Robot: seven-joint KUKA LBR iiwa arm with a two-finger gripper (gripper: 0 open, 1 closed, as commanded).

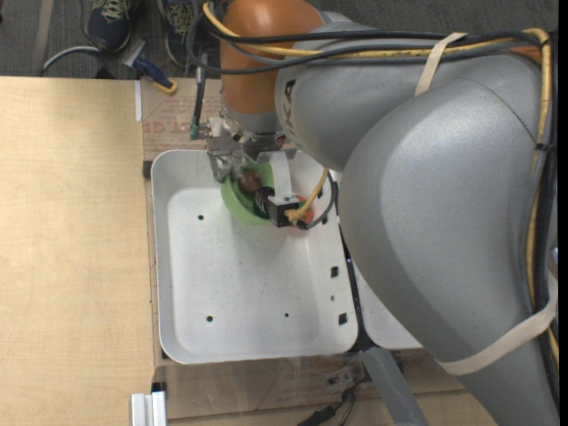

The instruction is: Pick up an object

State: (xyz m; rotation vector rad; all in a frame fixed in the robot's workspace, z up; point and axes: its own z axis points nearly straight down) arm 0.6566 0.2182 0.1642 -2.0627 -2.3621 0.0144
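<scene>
Grey and bulky, the arm (426, 167) reaches across the bench, its orange band (262, 34) above a gripper (253, 185) lowered into the far end of a shallow white bin (248, 309). Directly beneath the gripper lies a green, round-edged object (238, 204), partly hidden by the wrist hardware. Whether the gripper is spread or closed cannot be told. Pale wooden board (71, 238) lies beyond the bin's outer wall.
</scene>
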